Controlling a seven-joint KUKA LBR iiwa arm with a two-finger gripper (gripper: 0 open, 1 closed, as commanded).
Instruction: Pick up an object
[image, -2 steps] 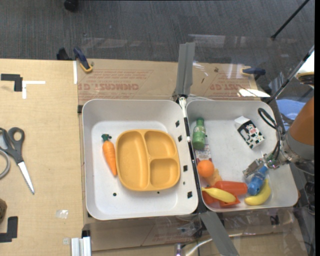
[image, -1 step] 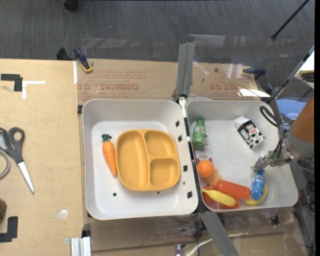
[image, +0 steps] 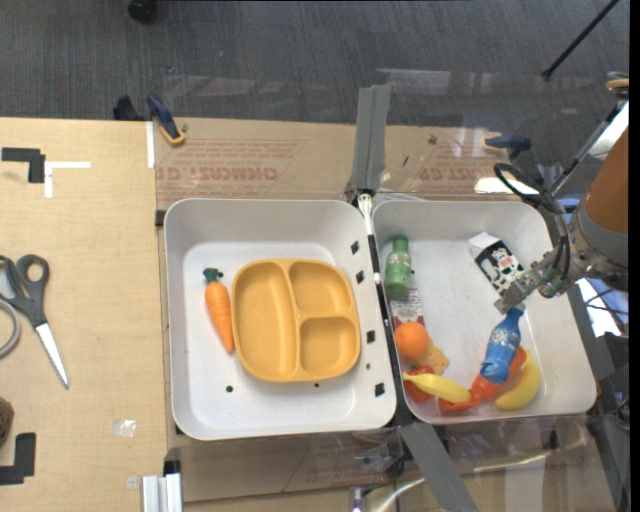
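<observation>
the end effector (image: 527, 285) hangs just above the blue bottle (image: 499, 348) in the right bin (image: 455, 215); i cannot tell its state. the banana (image: 521, 388) and orange (image: 411, 340) crowd the bottle, so a descent may snag them or slip.

Mirrored, upside-down "CHEMCAL GR" on cardboard (image: 240, 165)

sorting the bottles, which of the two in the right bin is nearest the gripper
The blue bottle, lying just below the gripper near the bin's right side. The green bottle lies far off against the bin's left wall.
</observation>
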